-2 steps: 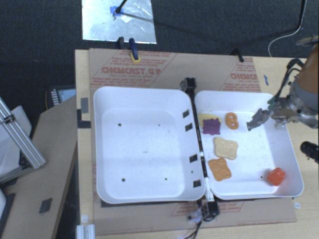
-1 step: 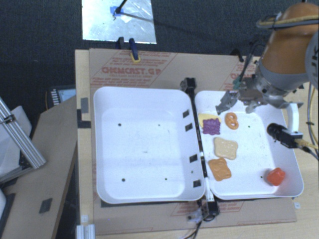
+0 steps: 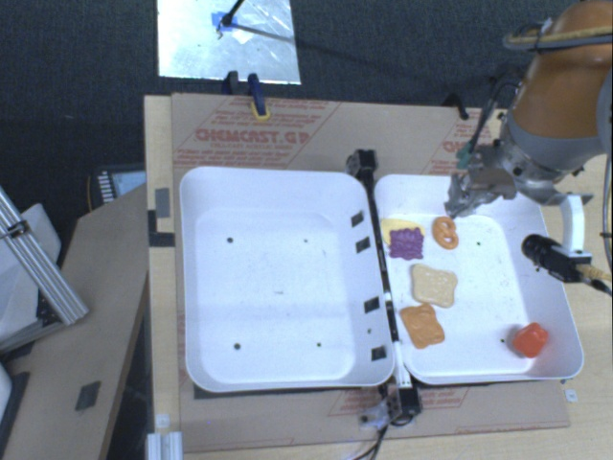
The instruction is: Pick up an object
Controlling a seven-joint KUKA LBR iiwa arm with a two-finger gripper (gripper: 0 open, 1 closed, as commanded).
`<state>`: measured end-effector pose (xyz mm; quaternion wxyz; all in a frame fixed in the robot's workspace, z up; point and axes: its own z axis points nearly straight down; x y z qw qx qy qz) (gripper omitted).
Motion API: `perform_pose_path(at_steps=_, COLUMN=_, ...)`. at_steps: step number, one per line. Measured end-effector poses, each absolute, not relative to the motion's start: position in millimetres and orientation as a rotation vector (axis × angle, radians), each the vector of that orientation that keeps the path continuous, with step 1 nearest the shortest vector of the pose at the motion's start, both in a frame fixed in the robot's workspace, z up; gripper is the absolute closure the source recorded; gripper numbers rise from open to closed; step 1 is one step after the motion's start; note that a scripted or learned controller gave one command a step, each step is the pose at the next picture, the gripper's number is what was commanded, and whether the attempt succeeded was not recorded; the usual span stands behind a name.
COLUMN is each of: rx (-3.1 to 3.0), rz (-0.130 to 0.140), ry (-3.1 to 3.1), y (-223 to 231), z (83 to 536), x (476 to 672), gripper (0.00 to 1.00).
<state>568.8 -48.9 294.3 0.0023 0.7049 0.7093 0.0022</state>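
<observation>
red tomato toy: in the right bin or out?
In. The round red tomato toy lies on the floor of the shallow white right bin, at its near right corner.

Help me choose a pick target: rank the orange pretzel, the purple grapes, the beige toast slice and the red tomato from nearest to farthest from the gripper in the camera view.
From the gripper:
1. Orange pretzel, just below it, near the right bin's back.
2. Purple grapes, toward the divider.
3. Beige toast slice, mid-bin.
4. Red tomato, front right corner.
</observation>
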Motion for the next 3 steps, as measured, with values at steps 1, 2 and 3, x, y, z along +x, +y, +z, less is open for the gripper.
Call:
perform_pose_path(at_steps=1, rx=2.202, rz=0.02, ry=2.232, y=23.6, z=411.8, x=484.9, gripper=1.0)
perform_pose_path(at_steps=2, rx=2.205, rz=0.016, ry=2.231, y=90.3, z=478.2, x=489.0, gripper=1.0)
perform_pose_path(at_steps=3, rx=2.21, rz=0.002, ry=2.233, y=154.3, z=454.7, x=486.0, gripper=1.0)
